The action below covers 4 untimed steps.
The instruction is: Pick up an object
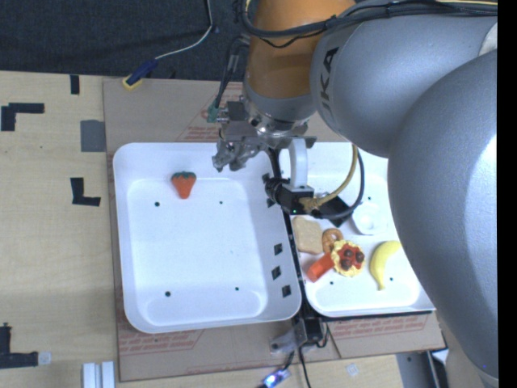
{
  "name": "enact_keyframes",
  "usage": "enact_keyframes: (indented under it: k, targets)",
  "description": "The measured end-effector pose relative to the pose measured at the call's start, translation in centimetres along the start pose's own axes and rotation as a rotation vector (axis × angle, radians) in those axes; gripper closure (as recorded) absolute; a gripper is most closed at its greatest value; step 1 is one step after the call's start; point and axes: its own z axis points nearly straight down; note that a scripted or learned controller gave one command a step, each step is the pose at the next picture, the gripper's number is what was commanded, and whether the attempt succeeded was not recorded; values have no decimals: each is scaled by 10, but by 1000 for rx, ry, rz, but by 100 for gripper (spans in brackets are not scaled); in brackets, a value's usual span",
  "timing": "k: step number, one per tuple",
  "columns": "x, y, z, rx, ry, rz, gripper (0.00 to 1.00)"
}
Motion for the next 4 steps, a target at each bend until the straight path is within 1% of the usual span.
enact_keyframes:
  k: [1,2,3,4]
  targets:
    - [-8,-7,65,19,-10,16,100]
    - [10,12,-37,2,-6,13,100]
    - [-15,-39,-203,-12,-2,18,100]
    - [-28,6,-256,-1,-7,20,100]
